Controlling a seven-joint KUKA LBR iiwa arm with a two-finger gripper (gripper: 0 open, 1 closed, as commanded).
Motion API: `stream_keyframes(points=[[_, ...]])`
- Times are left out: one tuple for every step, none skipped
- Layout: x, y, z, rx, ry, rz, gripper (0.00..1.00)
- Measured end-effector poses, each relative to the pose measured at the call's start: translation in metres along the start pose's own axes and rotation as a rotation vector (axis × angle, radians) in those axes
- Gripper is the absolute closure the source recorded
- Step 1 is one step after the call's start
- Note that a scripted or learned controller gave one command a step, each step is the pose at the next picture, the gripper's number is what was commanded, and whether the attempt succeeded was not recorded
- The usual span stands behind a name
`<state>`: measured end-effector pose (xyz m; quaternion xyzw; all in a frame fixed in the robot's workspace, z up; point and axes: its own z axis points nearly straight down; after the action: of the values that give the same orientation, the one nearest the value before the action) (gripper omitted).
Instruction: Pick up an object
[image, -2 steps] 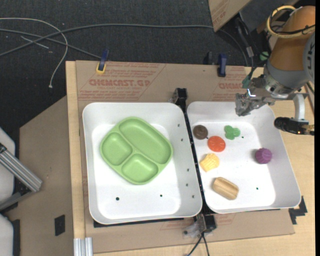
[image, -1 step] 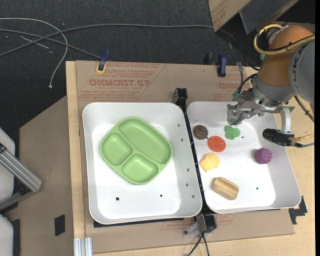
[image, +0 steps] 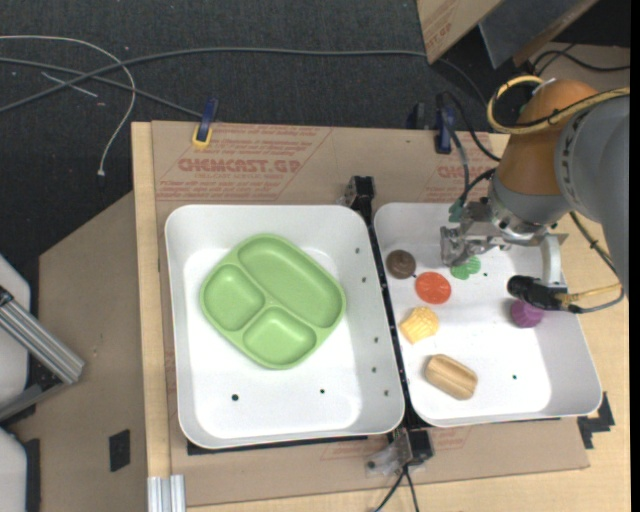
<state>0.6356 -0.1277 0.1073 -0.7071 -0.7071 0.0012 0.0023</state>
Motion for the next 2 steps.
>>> stream_keyframes(points=[[0.000, 0.002, -0.014, -0.006, -0.001, 0.001, 1.00], [0.004, -0.007, -0.070, -0.010, -0.002, 0.000, 1.00]])
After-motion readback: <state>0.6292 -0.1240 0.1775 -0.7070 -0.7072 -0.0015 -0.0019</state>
